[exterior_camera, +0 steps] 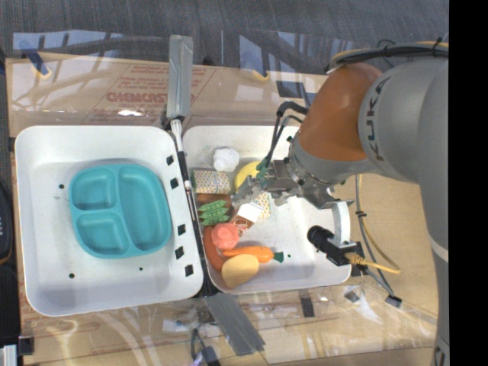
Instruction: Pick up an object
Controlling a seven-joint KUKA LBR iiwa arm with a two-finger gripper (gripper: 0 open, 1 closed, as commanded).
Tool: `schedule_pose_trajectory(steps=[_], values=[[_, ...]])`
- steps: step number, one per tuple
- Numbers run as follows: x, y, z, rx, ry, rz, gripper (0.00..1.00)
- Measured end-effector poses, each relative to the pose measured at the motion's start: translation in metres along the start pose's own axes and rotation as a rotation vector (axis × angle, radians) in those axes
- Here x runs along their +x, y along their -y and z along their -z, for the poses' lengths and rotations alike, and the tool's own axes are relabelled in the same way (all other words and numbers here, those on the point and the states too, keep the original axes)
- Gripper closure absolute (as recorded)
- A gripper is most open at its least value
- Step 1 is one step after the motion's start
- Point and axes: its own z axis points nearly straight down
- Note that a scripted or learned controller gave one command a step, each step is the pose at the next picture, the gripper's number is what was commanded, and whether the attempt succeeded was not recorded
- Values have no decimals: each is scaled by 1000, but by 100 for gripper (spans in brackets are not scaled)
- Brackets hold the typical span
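Looming closest, the grey arm (396,113) hangs its gripper (255,193) low over the right bin (305,277) beside the yellow toy (245,174) – probably the target – so descend squarely, clear of the patterned block (212,180) – its grip state I cannot tell.

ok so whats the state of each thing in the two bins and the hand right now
teal divided plate: flat in the left bin, right way up
carrot: lying on its side in the right bin
yellow potato-like piece: resting at the near wall, touching the carrot
white ball: resting near the far wall
green pods: lying by the divider
hand: low over the pile, nothing seen held
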Motion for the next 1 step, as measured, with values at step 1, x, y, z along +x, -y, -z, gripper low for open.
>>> schedule_pose_trajectory(steps=[1], values=[[-43, -47, -78, 1, 1, 76, 0]])
